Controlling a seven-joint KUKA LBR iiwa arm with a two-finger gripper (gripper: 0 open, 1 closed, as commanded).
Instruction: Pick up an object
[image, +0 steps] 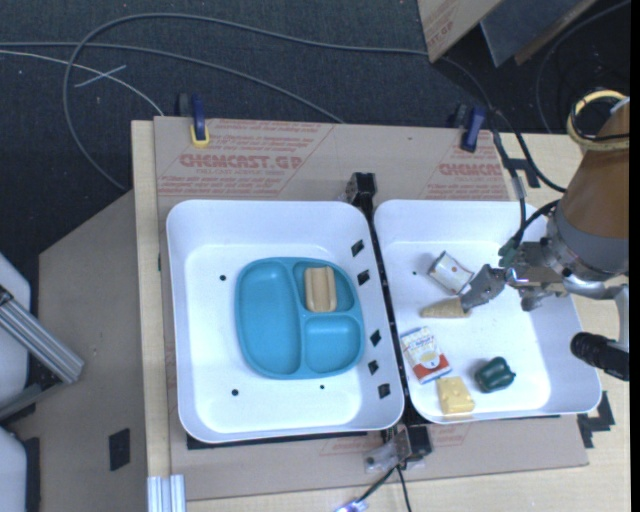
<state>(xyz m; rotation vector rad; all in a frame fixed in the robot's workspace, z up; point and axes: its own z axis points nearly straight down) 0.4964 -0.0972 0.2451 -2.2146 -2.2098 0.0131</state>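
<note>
The big flat surface (260, 160) of brown board holds two shallow white plastic bins side by side. The left white bin (200, 300) sits well away from the claw, on its far side. In it lies a blue plastic tray with three parts (270, 320), and a tan block like a small piece of bread (319, 289) rests in one part of that tray.

The right white bin (540, 350) is the one the claw is in. The grey arm with the orange band (600, 200) reaches in over this bin, and the claw (483, 288) hangs low at its end, close to the bin floor.

The things to pick are all small. Just beside the claw tip, a little lower, lies a pale tan cone-shaped piece (445, 309); it looks like it is touching or almost touching the claw. Just above the claw tip sits a small silver and white packet (450, 269). Further below lie a red and white little carton (424, 353), a green lumpy toy (494, 374) and a yellow soft block (456, 395).

I cannot tell if the claw is apart or together, because it is dark and small here. Nothing looks lifted; every object lies on the bin floor. So I think the pick is not done yet. The claw seems to be down near the cone, and the gripping and lifting are still left.
</note>
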